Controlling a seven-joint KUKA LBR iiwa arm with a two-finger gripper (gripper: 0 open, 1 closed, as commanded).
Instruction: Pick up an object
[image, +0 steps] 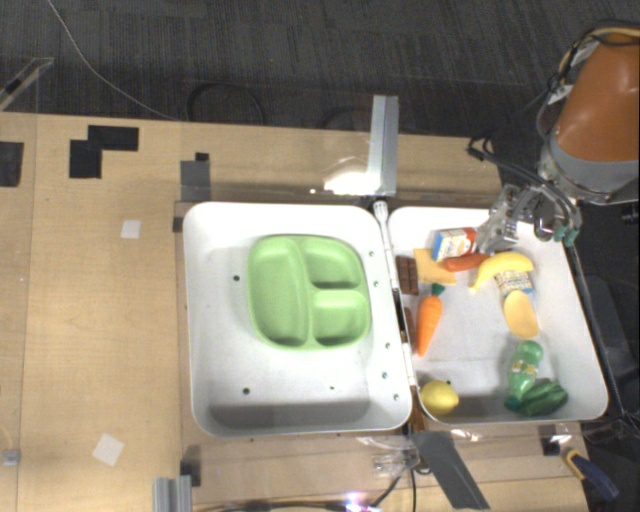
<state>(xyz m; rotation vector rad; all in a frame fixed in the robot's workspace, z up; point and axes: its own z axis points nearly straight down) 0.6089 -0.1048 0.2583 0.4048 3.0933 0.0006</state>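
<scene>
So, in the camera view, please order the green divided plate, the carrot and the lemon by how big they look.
Largest to smallest:
1. green divided plate
2. carrot
3. lemon

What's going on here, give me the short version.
A grey KUKA arm with an orange band reaches in from the right, its gripper low over the far end of the right bin, by the small carton and the banana. Nothing is visibly held. That bin also holds a carrot, a lemon and green vegetables. The left bin holds a green divided tray.
</scene>
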